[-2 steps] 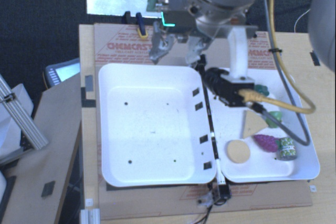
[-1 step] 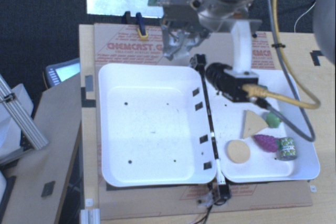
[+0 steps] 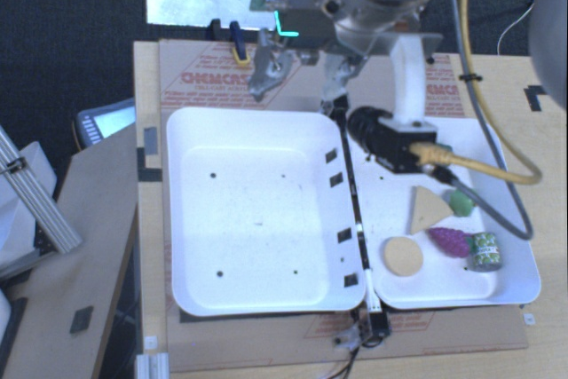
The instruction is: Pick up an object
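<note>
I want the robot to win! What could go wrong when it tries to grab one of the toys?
The toys huddle close: the tan wedge, green piece, purple piece and small can nearly touch, so the gripper might bump neighbours. The flat round disc may be hard to pinch. The yellow cable lies near the toys and could snag.

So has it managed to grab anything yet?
Not yet. The tool hangs above the bins' far edge with nothing between its fingers. The round tan disc, tan wedge, purple grape bunch and small can all lie in the right bin, so the whole pick remains.
</note>
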`<move>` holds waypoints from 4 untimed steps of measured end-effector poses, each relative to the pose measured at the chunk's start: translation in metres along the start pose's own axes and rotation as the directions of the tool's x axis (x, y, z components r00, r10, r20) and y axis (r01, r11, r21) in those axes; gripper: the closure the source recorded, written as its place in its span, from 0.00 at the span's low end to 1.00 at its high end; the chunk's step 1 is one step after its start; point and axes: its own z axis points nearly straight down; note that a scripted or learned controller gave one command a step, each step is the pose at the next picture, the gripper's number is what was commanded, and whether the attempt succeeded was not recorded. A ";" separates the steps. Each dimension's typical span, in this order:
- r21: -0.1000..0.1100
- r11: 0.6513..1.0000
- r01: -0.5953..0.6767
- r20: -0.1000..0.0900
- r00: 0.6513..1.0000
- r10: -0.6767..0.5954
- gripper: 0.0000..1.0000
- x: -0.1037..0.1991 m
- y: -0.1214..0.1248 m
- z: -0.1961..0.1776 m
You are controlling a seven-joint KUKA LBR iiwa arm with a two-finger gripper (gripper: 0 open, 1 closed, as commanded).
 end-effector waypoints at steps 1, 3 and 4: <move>-0.003 1.000 0.002 -0.002 1.000 -0.002 1.00 0.000 0.000 -0.011; -0.004 1.000 0.006 -0.003 1.000 -0.006 1.00 0.000 0.001 -0.022; -0.003 1.000 0.007 -0.002 1.000 -0.007 0.00 0.000 0.001 -0.022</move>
